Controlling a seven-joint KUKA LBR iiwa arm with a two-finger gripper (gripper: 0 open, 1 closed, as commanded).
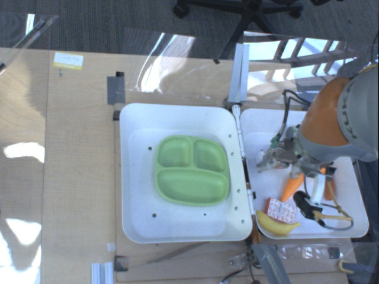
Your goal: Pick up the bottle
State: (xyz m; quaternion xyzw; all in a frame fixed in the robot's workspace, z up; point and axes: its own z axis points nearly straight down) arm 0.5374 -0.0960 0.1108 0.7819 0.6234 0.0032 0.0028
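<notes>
Camera view sets the gripper low over the right bin; whether its jaws are spread or pressed together I cannot tell. Just beside it, near the bin's front edge, lies an orange tapered thing I take for the bottle. It looks unlifted, so the pick remains. A yellow label at the bench's far left corner is too small to read.
</notes>
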